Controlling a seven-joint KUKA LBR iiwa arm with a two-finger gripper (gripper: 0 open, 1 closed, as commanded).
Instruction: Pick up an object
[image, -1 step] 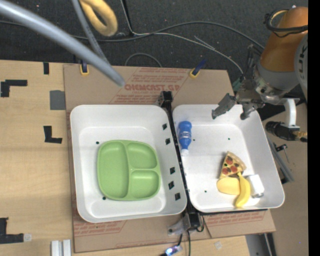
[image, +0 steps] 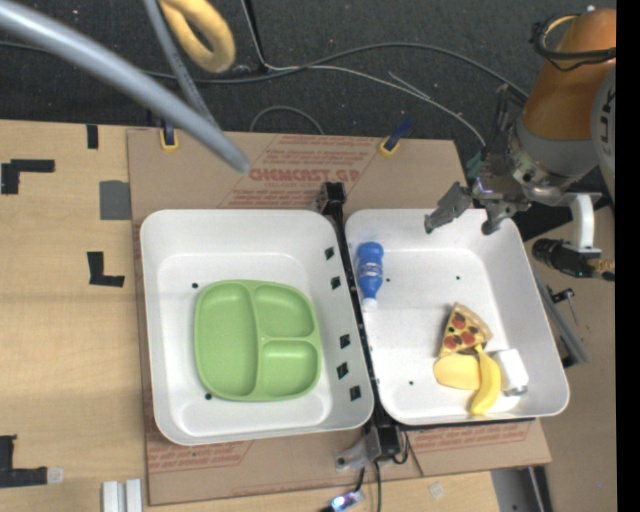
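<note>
Your two-finger gripper (image: 466, 212) hangs in the upper right of the frame, over the far rim of the right-hand shallow white plastic bin (image: 420, 300). Its two dark fingers are spread apart with nothing between them, so nothing is picked yet. That spread suits an approach: the jaws are ready to straddle something as they drop.

The candidates all sit in that right bin. A small blue plastic bottle with a clear cap end (image: 369, 268) lies on its side against the bin's left wall, near the middle of the frame. It is pressed close to the wall, so I judge a finger would have little room on that side.

At the lower right of the bin you have a cluster: a triangular toy pizza slice with red toppings (image: 464, 329), a yellow toy banana (image: 484, 385) curving below it, a rounded pale-yellow lump (image: 455, 372) touching the banana, and a small white block (image: 513, 369) just beside them. They crowd each other, so a grasp there risks catching two at once.

The left-hand white bin (image: 160, 300) holds a green divided plastic plate (image: 257, 340), lying flat in the lower left-centre; it is well apart from the gripper and looks awkward to pinch.
</note>
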